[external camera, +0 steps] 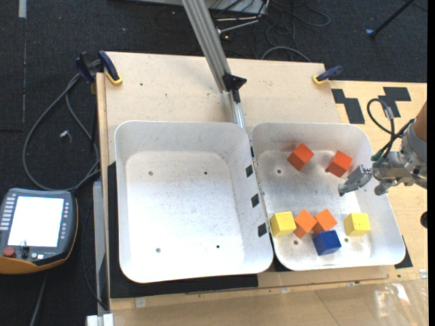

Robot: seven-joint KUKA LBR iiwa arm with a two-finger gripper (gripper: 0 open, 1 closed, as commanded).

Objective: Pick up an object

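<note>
Seven blocks lie in the right bin [380,250], the landmark here, while the arm's gripper [359,179] hangs over that bin's right half, just below and to the right of the nearest orange block [339,163]; whether its fingers are spread or pressed together cannot be told, and nothing shows between them. Four of the blocks are orange: a second [300,156] sits in the bin's upper middle, left of the first, and two more [305,222] [326,219] sit touching each other in the bin's lower middle. Two blocks are yellow: one [283,223] just left of the lower orange pair, the other [357,223] toward the bin's lower right. A single blue block [327,242] sits just below the orange pair, nearest the bin's front rim. The left bin [129,182] adjoins the right bin's left wall. Far to the left of both bins, off the bench, a teach pendant [35,229] rests on the dark floor.
</note>
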